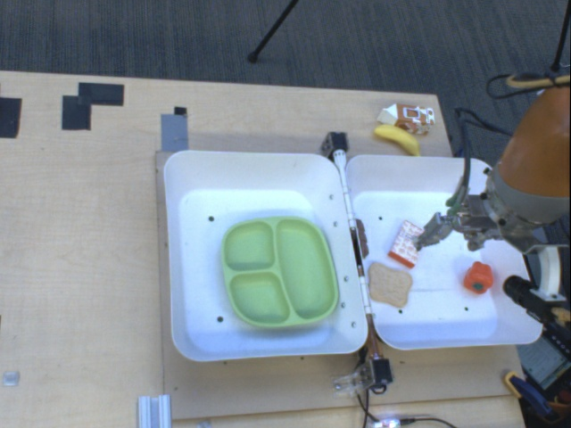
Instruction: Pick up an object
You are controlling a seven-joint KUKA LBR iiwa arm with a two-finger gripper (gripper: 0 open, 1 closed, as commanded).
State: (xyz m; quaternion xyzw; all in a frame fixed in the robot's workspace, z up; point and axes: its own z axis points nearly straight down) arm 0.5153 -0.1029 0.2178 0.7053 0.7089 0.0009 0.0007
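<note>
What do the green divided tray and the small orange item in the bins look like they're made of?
The green three-compartment tray looks like moulded plastic with a smooth, faintly glossy finish: uniform colour, rounded edges, soft highlights. The small orange rounded item with a green tip seems to be plastic toy food, judging by its saturated, even colour, but it is too small to be sure.

- A dark grey carpeted floor (pixel 178 16) is seen across the top of the view.
- A thin black rod (pixel 285 16) is laid at a slant over the floor.
- A light wooden bench top (pixel 80 266) is spread over the left and middle of the view.
- Black tape patches (pixel 89 103) are stuck near the bench's far left edge.
- Even, soft light is cast over the scene; no hard shadows are thrown.
</note>
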